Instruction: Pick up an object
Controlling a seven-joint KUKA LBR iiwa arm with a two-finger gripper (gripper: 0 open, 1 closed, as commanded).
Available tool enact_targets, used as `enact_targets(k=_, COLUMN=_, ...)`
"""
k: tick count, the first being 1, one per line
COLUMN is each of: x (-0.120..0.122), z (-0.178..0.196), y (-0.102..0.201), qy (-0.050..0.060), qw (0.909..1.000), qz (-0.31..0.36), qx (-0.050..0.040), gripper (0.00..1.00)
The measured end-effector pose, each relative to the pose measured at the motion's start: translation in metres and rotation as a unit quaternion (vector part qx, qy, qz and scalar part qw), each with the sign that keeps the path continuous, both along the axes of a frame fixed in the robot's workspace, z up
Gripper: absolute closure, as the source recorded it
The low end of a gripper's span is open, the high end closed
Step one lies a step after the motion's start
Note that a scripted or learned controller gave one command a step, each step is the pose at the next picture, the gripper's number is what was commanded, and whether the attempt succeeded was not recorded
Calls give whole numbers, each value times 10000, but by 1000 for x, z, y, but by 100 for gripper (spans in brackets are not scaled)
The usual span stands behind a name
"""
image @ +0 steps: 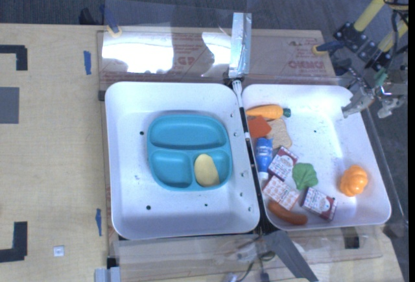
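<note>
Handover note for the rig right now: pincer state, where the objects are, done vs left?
Pincer: over the right bin's far right corner, nothing visible between its fingers.
Right bin: carrot, blue bottle, three red-white cartons, green leaf, sausage and orange fruit, the fruit lying apart at right.
Left bin: blue tray with a yellow item in its lower right compartment.
Done: no pick yet. Left: grasp and lift an object.

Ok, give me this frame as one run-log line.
gripper: over right bin's far right corner | holding: nothing seen | orange fruit: in bin | yellow piece: in blue tray
</note>
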State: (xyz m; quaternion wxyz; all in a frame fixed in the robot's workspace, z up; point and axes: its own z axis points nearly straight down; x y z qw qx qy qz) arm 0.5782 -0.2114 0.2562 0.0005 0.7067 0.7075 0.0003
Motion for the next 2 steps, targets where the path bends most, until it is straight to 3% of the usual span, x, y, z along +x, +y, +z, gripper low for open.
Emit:
enact_targets(k=1, x=-20, z=-139, y=101, qy=56, qw=9987, qz=509, qx=23, gripper=0)
enact_targets(k=2, x=-33, z=-160, y=102, qy=-129, qw=9941, qz=1073, qx=-8, gripper=0)
